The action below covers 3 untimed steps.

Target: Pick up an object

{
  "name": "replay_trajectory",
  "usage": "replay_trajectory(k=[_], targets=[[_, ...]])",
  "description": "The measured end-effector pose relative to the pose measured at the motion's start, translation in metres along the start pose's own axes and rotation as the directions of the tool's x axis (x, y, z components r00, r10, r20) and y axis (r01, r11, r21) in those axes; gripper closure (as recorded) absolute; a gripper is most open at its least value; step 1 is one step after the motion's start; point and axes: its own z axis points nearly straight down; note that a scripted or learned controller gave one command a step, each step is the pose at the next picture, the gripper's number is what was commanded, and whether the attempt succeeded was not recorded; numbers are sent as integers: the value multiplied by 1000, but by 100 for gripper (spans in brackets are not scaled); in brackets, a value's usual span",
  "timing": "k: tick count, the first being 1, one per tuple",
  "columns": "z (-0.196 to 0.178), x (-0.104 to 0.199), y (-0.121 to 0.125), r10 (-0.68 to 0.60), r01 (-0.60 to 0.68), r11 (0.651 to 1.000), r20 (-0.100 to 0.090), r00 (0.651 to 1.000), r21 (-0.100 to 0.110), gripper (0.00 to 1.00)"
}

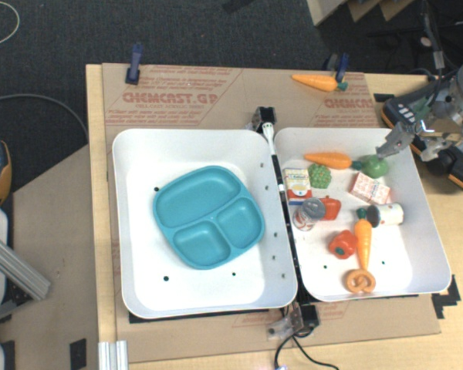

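Note:
The right bin [417,276] holds several toy foods. Along its back lie an orange carrot [329,159], a green broccoli piece [319,176] and a dark green vegetable [373,166]. A pink box [369,189] and a white bottle with a dark cap [386,215] lie further right. Toward the front are a red pepper [342,243], a second carrot [363,237] and an orange twisted piece [360,281]. My gripper [391,142] reaches in from the right over the bin's back right corner. It hangs just above and right of the dark green vegetable, with nothing seen held.
The left bin [131,268] bears a teal divided plate [208,216]. A small carton [296,181] and a grey can [312,209] lie by the right bin's left wall. Another carrot [315,82] rests on the cardboard behind the bins, beside a blue clamp [340,68].

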Motion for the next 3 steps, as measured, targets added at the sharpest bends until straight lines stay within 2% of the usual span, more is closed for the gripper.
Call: replay_trajectory(k=[1,2,3], targets=[[-75,70,-14,-8,8,1000,-1,1000,-7,0],[-126,134,-31,-9,9,1000,-2,1000,-8,0],[-133,130,-31,-2,2,1000,0,1000,-5,100]])
